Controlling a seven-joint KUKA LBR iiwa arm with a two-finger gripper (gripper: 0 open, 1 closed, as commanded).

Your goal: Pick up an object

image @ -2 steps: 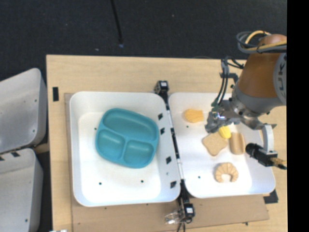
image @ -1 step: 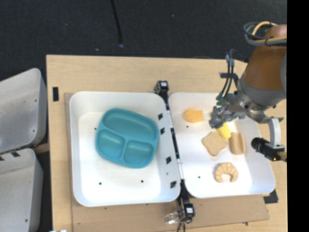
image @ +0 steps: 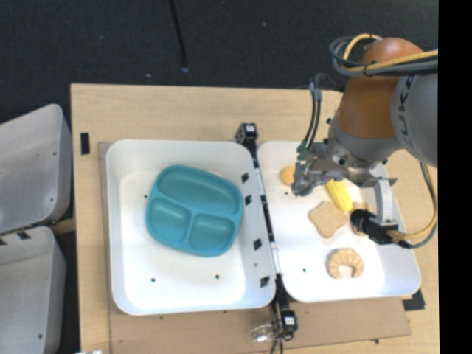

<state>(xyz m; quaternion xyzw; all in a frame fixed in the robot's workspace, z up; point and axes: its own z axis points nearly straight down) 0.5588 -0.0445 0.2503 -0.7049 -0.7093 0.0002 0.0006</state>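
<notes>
Claw [image: 301, 185]: over right bin [image: 398, 279], state cannot be told.
Orange piece [image: 287, 175]: small, rounded, beside claw.
Corn [image: 338, 194]: yellow.
Toast [image: 325, 218]: tan.
Croissant [image: 345, 263]: pale brown.

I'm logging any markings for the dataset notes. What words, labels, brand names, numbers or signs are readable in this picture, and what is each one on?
Dark lettering on the grey arm casing, cut off at the picture's right edge: partial and too blurred to read with certainty.
Teal divided plate, both white bins, the food items and the bench: no text that can be made out.
</notes>
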